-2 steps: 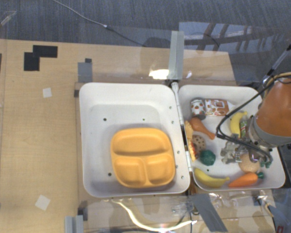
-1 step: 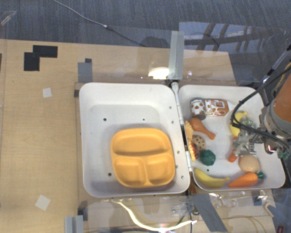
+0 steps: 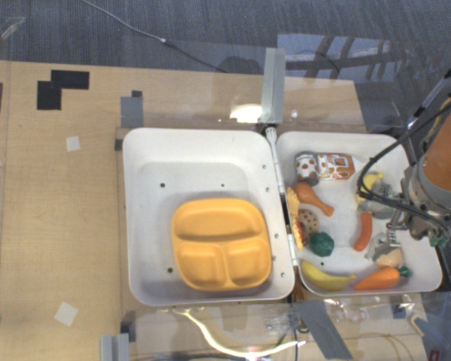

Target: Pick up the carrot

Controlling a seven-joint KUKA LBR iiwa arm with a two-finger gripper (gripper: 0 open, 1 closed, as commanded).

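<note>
Carrot (image 3: 377,279) lies flat in the near right corner of the right bin (image 3: 338,143), green top towards the wall, banana (image 3: 327,277) just left of its tip. Gripper (image 3: 389,241) hangs just above it; can't tell its state from here. My read: light, rigid moulded plastic, smooth and tapered, likely to squirt out of a pinch. I'd grab across the thick end, near the leaves. Left bin (image 3: 150,156) holds a glossy yellow divided plate (image 3: 222,241).

Bench and floor seen from above

A pale wooden bench (image 3: 52,224) is set against dark grey ribbed carpet (image 3: 210,13), crossed by a thin cable (image 3: 120,22).
</note>
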